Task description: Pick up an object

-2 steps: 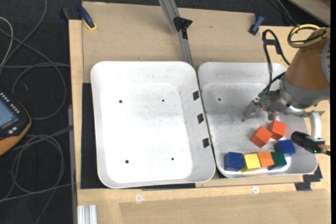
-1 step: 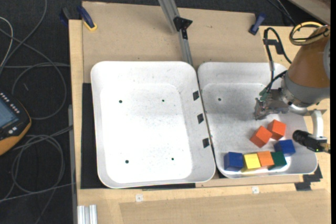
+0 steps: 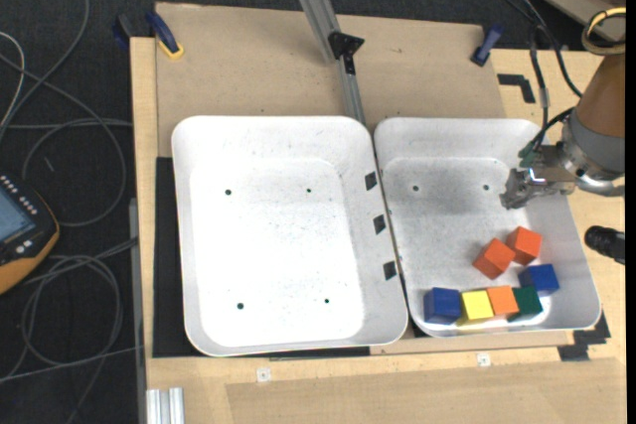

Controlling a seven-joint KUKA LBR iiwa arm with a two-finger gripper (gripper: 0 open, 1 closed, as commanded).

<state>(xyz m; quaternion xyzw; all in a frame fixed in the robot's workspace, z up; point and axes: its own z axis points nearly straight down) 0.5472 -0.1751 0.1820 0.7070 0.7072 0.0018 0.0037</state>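
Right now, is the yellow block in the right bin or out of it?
In. The yellow block sits inside the right bin, along its near wall between a blue and an orange block.

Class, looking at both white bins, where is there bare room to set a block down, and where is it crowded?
The left bin offers a bare floor wall to wall. The right bin is bare along its far and left parts. Its near right corner is crowded with blocks, and the end effector hangs just beyond them.

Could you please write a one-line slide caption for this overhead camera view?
KUKA arm's gripper hovers over the right bin, above colored blocks clustered in its near corner, beside the left bin.
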